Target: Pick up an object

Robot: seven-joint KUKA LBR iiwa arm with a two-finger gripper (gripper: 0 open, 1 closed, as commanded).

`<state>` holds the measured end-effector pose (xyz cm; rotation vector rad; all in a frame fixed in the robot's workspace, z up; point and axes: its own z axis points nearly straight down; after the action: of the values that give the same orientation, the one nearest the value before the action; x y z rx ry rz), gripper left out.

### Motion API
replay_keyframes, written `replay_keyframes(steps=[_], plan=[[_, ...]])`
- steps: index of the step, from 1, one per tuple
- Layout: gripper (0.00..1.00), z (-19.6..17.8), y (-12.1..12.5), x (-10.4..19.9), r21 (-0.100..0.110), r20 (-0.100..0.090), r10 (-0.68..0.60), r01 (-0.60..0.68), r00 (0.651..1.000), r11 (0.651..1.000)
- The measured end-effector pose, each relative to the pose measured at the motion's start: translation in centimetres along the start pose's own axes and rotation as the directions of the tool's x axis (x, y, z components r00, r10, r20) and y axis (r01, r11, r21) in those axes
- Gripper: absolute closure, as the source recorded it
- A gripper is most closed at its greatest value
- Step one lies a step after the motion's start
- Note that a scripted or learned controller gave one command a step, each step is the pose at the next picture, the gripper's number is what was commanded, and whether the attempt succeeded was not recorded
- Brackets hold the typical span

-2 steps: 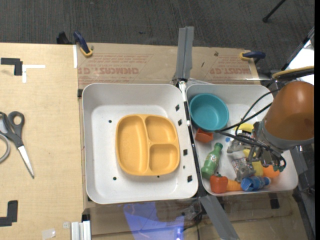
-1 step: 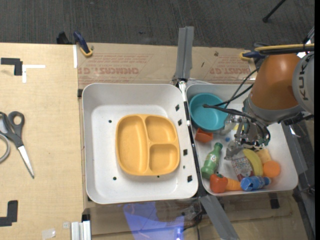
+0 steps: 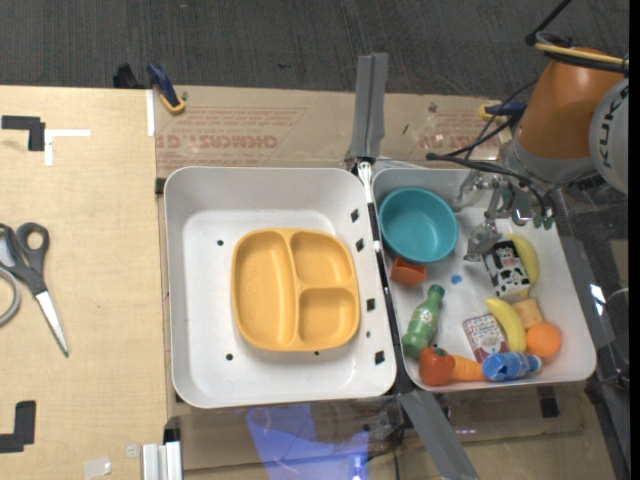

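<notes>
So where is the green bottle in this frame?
In the camera view the green bottle lies in the right bin, near its left wall, below the teal bowl and just above the orange toy at the bin's front edge.

Two shallow white bins sit side by side. Left of the central divider lies one yellow three-compartment plastic plate. Right of it: one teal plastic bowl, two yellow toy bananas, one green plastic bottle, one orange ball, one blue bottle. Left of the bins lies one pair of grey-handled scissors.
</notes>
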<state>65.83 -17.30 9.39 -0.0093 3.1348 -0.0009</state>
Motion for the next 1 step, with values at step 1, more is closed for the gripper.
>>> replay_keyframes(steps=[1], plan=[[0.0,-0.05,-4.79,5.58,-0.002,-0.002,-0.062,0.062,0.998,0.998]])
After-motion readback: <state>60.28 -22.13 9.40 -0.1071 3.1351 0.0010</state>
